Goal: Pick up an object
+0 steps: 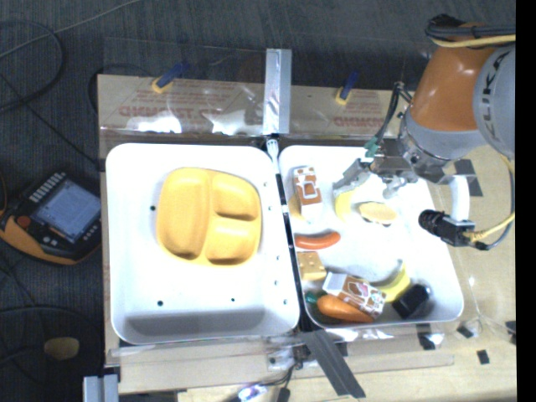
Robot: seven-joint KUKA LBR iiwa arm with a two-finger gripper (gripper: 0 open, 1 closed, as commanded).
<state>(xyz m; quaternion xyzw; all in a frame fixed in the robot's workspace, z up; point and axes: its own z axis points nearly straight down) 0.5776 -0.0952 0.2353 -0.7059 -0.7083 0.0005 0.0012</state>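
A: Camera view: gripper (374,174) spread open, nothing between the fingers, hanging over the right bin (448,266) above the yellow piece (345,202).
B: Candidates? 
A: All there: sausage (317,240), carrot (342,310). Left bin (126,224) has the yellow tray (208,215). Probably lining up a descent.

Even overhead light is washing out both shallow white plastic bins (126,224); glare is streaking the clear plastic sheet (209,107); focus is soft.
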